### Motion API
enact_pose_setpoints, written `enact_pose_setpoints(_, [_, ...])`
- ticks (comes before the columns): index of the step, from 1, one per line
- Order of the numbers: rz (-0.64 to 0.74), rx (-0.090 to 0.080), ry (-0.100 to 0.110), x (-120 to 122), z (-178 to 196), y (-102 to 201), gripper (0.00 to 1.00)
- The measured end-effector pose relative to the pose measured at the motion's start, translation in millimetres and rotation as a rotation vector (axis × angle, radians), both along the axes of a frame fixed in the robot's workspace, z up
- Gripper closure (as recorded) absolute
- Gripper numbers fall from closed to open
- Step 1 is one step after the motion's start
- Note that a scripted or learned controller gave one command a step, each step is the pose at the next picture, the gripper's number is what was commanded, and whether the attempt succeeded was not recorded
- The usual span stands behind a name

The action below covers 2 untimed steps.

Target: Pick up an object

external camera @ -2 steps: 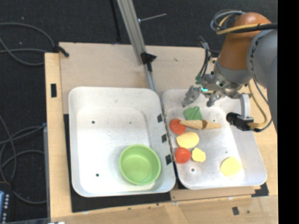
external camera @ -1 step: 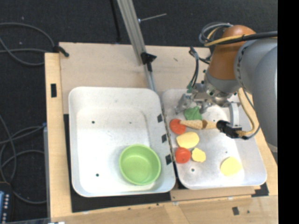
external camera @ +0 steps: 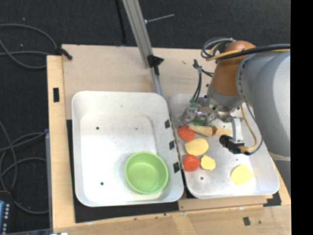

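My gripper (external camera: 195, 115) is low in the right bin (external camera: 259, 185), near its back left part, under the orange wrist band. Just below it lie a tan cone-shaped piece (external camera: 204, 129) and a red round piece (external camera: 186, 133). Further down are a yellow potato-like piece (external camera: 196, 147), a second red piece (external camera: 190, 163), a small yellow piece (external camera: 208, 163) and a yellow round piece (external camera: 241, 175). The wrist hides the fingers, and nothing shows between them.
The left bin (external camera: 98, 126) holds a green bowl (external camera: 146, 173) at its front right. A slanted metal pole (external camera: 142, 35) rises behind the bins. The grey arm (external camera: 269, 97) covers the right bin's back right. A black cable connector (external camera: 232, 144) hangs over the right bin.
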State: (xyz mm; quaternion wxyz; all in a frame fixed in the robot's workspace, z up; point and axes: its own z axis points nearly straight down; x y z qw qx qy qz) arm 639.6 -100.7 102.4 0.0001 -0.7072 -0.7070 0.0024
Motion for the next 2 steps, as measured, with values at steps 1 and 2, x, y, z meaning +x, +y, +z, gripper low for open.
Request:
enact_pose_setpoints(1, [0.0,0.002,-0.007,2,14,0,1.0])
enact_pose_setpoints(2, [-0.001,0.003,-0.009,-2,60,-4,1.0])
